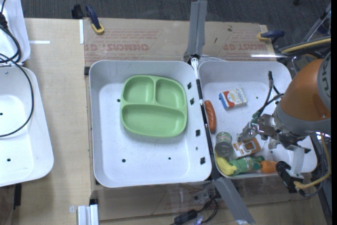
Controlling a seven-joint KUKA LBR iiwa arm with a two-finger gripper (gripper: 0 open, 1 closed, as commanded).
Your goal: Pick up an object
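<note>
Here, two white bins were seen side by side on the counter (58,34). In the left bin (105,155), a green divided plate (154,106) was laid flat. In the right bin (247,79), a sausage (210,115) was placed along the left wall, a small carton (233,98) near the middle, and a tin (223,141), a banana (225,166) and a carrot (268,167) toward the front. The pincer (253,137) was lowered over an orange-and-white packet (247,147) beside the tin; whether it was apart or together could not be told.

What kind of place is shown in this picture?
Probably a robotics lab test bench: a robot arm reaches over two white bins, toy food such as a hot dog, and clamps holding cardboard.
</note>
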